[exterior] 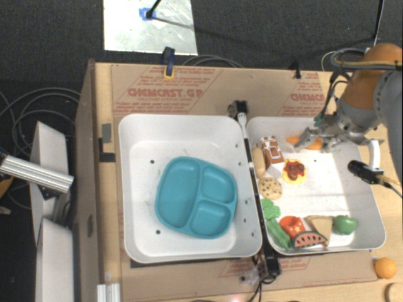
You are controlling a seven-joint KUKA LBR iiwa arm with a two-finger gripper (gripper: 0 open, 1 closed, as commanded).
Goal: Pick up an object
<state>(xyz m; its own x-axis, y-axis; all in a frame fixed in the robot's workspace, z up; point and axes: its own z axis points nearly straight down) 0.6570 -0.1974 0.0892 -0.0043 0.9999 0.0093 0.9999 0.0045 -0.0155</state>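
Where the bench is lying closest to the camera, an orange ball [385, 268] is resting outside the bins, just beside the near right corner of the right bin [376, 222]. Inside this bin, along its near wall, a watermelon slice [310, 239] is lying next to a red piece [291, 224], and a tan bread slice [321, 222] is touching a round green piece [344, 224]. Green leafy toys [272, 211] are lying against the left wall of the same bin.

A little farther, a cookie [269, 186] is sitting near a yellow disc with red topping [294, 170], and a long bun [258, 159] is lying along the left wall beside a brown and white block [272, 148]. In the left bin [126, 168], a blue divided tray [196, 197] is lying flat, a little turned, with nothing touching it.

At the far side of the right bin, the gripper [321, 137] is hanging low over the far wall, and a small orange piece [296, 141] is lying just at its left, very close to it. Whether the gripper is clenched, released or grasping this piece, I cannot tell from here. The grey arm [365, 99] is reaching in from the right. Behind the bins, a printed cardboard sheet [164, 93] is covering the bench.
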